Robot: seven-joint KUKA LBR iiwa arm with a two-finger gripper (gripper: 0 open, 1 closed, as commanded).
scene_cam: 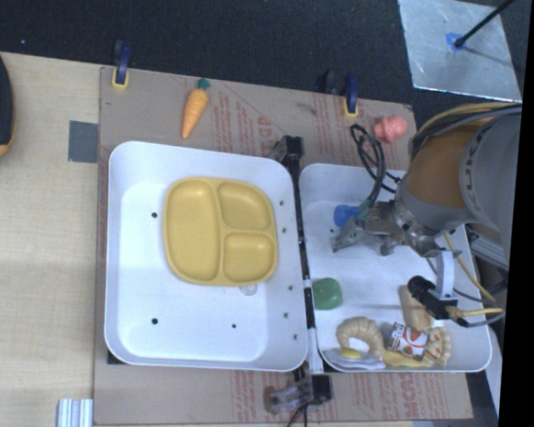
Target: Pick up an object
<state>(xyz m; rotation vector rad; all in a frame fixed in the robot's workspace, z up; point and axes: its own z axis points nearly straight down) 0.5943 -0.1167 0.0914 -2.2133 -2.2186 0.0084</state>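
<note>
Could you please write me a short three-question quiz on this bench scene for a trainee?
1. True or false: the yellow divided plate lies in the left bin.
2. Which lies outside both bins? A) the green object B) the toy carrot C) the croissant
3. Over which bin is the gripper?

Key: 1 true. 2 B; it lies on the cardboard above the left bin. 3 the right bin, near a blue object.
</note>
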